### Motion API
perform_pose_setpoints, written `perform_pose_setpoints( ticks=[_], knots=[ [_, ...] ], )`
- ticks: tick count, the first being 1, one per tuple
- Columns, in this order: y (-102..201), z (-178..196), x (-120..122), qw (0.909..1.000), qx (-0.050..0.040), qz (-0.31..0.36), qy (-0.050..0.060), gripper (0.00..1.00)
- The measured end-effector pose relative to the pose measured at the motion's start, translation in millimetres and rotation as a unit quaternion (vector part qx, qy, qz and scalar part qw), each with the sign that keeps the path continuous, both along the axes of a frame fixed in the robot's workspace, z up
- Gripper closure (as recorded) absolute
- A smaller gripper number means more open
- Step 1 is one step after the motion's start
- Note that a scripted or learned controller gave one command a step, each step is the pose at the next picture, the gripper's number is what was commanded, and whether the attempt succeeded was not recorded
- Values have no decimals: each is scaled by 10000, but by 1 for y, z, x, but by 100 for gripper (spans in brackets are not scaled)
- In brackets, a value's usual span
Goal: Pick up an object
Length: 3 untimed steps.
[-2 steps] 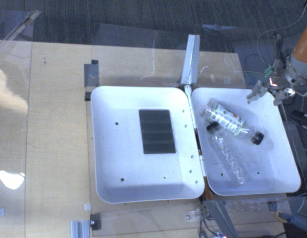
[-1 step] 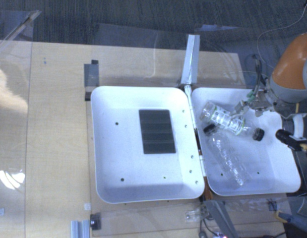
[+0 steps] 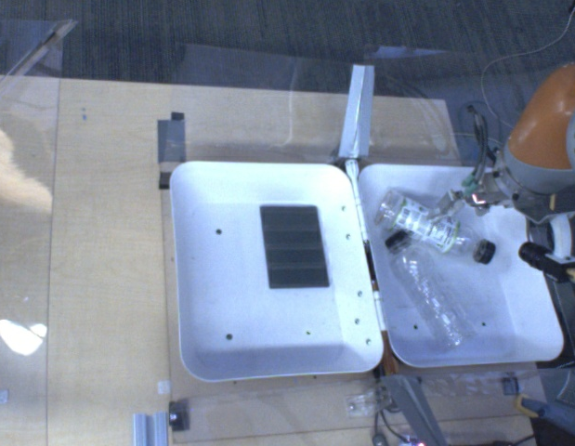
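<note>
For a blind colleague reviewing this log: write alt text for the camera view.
The grey arm's gripper hovers over the right white bin, beside clear plastic bottles and small black caps. The left white bin holds a flat dark rectangular block.

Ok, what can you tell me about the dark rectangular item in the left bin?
The dark rectangular block lies flat near the middle of the left bin, long side running away from the camera. It looks matte charcoal, with two faint cross lines dividing it into three sections. Only the bin floor touches it; the gripper is over the right bin.
</note>
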State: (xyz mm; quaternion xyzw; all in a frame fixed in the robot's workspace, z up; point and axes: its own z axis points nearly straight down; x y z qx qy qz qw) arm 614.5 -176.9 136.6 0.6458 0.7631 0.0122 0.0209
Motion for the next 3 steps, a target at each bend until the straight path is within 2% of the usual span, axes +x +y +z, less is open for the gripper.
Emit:
perform_pose_setpoints(
  ticks=[3],
  knots=[
    [-1,-1,2,9942,-61,1074,-38,0]
  ],
)
